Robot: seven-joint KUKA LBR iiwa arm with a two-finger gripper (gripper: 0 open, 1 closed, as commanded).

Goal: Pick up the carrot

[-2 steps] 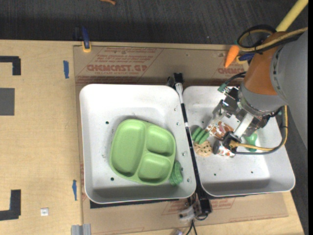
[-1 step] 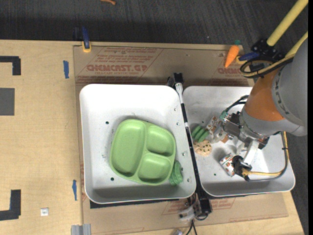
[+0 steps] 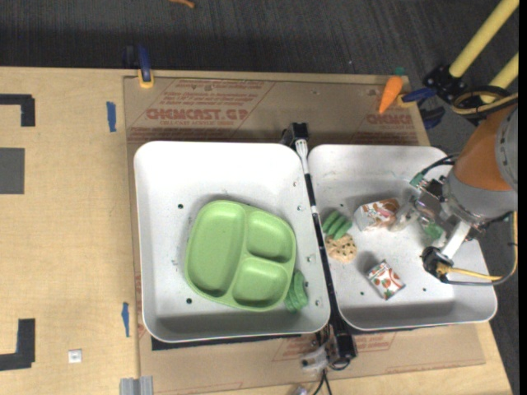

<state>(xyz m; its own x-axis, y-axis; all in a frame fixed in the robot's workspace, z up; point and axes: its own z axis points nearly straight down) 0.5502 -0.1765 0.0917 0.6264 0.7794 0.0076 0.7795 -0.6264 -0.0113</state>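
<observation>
At counter's far edge, outside the bins, lies carrot [image 3: 390,94]. Looks light, stiff, prob smooth; grip mid-body across width. End effector [image 3: 427,206] state: can't tell.

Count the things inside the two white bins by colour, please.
Green: 3 — divided plate, small piece beside it, ridged piece
Red-and-white packets: 2
Tan cookie: 1
Total: 6

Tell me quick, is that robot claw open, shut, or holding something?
Gripper: cannot be told from this angle; it sits low in the right bin, and no carrot is seen in it.
</observation>
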